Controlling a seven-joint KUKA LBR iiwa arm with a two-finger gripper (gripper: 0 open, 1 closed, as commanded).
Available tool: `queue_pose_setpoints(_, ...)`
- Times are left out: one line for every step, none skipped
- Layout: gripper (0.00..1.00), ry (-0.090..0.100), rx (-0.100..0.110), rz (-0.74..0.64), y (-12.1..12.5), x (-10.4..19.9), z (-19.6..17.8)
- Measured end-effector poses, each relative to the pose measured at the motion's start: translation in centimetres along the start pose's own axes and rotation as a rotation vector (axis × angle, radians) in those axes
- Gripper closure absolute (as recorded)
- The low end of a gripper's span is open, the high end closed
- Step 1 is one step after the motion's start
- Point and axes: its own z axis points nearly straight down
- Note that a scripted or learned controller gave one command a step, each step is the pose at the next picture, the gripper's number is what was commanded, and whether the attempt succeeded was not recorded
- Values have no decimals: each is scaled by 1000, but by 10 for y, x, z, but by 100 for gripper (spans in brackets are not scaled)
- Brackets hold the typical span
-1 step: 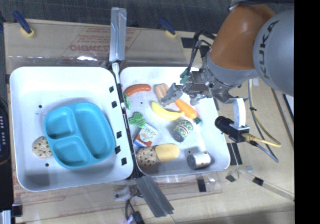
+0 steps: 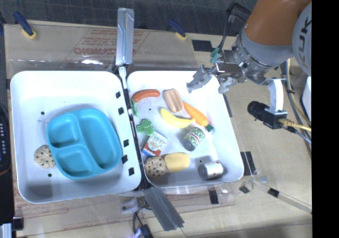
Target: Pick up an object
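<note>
My gripper (image 2: 208, 84) hangs above the far right part of the right bin (image 2: 231, 141), open, with nothing between its fingers. Below and to its left lie a tan bun (image 2: 173, 100), an orange carrot (image 2: 197, 115) and a yellow banana (image 2: 174, 119). A red sausage (image 2: 145, 94) rests at the bin's far left. Toward the front are a green toy (image 2: 144, 127), a small printed can (image 2: 194, 138), a snack packet (image 2: 154, 144), a cookie (image 2: 154, 166), a yellow lump (image 2: 177, 161) and a silver can (image 2: 211, 169) on its side.
The left bin (image 2: 21, 94) holds a blue divided plate (image 2: 82, 141) and a second cookie (image 2: 44, 156) beside it. A metal clamp bar (image 2: 124, 35) stands at the divider between the bins. A black cable fitting (image 2: 265, 113) sticks out right of the right bin.
</note>
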Motion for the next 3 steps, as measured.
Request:
queue_pose_setpoints(0,4,15,-207,10,-42,161)
queue_pose_setpoints(0,-3,-8,-267,52,-98,248)
queue_pose_setpoints(100,-1,0,-271,50,-97,242)
